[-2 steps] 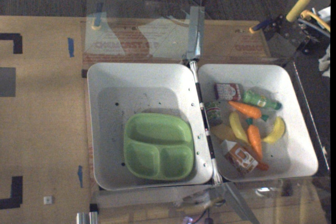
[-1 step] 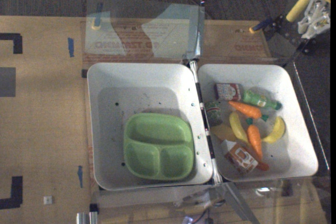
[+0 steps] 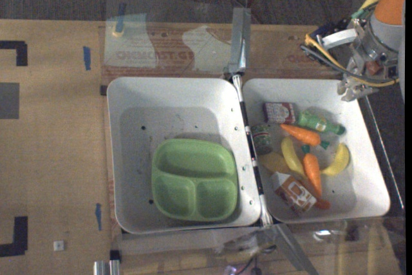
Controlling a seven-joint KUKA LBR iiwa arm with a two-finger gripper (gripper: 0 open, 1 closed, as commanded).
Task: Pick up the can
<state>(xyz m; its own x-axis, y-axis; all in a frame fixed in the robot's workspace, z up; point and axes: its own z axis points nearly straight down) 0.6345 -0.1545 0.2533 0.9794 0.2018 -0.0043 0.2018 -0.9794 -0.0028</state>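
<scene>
The can [image 3: 261,138] lies against the left wall of the right bin [image 3: 373,193], beside a red carton [image 3: 279,113] and a carrot [image 3: 300,134]. The gripper [image 3: 351,90] hovers over that bin's upper right corner; its grip state cannot be told.

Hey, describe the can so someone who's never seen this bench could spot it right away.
Look in the right bin, the one crowded with toy food. The can stands against that bin's left wall, just below the dark red box. It is small and dark with a green label, round-topped, unlike the orange carrots and yellow bananas beside it.
</scene>
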